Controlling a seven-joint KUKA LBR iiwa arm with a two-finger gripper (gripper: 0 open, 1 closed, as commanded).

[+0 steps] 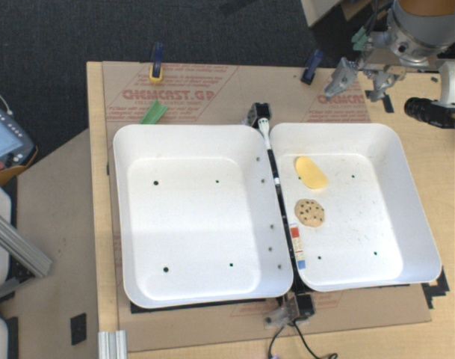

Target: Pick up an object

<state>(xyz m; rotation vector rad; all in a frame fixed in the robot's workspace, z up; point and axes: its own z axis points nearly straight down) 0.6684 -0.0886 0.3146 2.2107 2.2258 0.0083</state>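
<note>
With our pincer (359,82) hanging open and empty beyond the right bin (406,200), we judge the cookie (310,212) near that bin's left wall light, brittle, best gripped across its rim.

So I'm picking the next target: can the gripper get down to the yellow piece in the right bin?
Probably yes. The yellow piece lies flat and uncovered, apart from the cookie, and the gripper hovers beyond the bin's far rim.
</note>
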